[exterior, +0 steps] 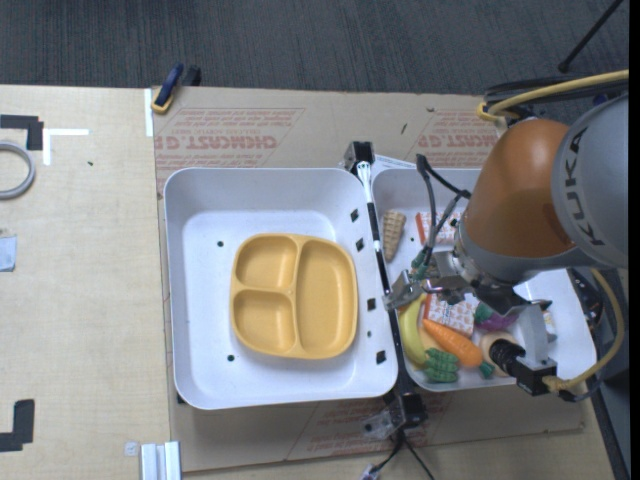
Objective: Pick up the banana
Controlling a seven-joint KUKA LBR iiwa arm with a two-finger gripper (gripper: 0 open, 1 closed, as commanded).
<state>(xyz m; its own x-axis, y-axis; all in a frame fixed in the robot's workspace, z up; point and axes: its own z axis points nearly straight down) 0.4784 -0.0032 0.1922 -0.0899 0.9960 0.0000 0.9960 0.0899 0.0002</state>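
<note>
We see two white bins side by side on the bench (80, 298), which is covered in part by a sheet of brown cardboard (270, 133). The left bin (190, 268), near the middle of the frame, holds a yellow plate (296, 296) with three compartments, lying flat and well inside the bin's walls. The right bin (578, 343) is largely covered by the arm (535, 193), whose orange band and grey shell fill the right of the frame.

The banana (410, 333) lies in the right bin close to its left wall, in the lower right of the frame. It runs roughly top to bottom, and its upper end goes under the tool. Just to its right lies a carrot (452, 341), slanting down toward the right, and below the two sits a green toy (440, 365). A checkered block (455, 315) sits above the carrot, and a purple piece (492, 320) lies right of that. Further up the same bin, by the left wall, we see an ice cream cone (393, 230).

The tool (420, 286) sits low over the upper end of the banana, beside the wall that divides the bins. We cannot tell how its jaws stand, since the metal parts there are too cluttered to read, nor whether it touches the banana.

At the upper left, a blue clip (168, 86) rests at the cardboard's corner.
</note>
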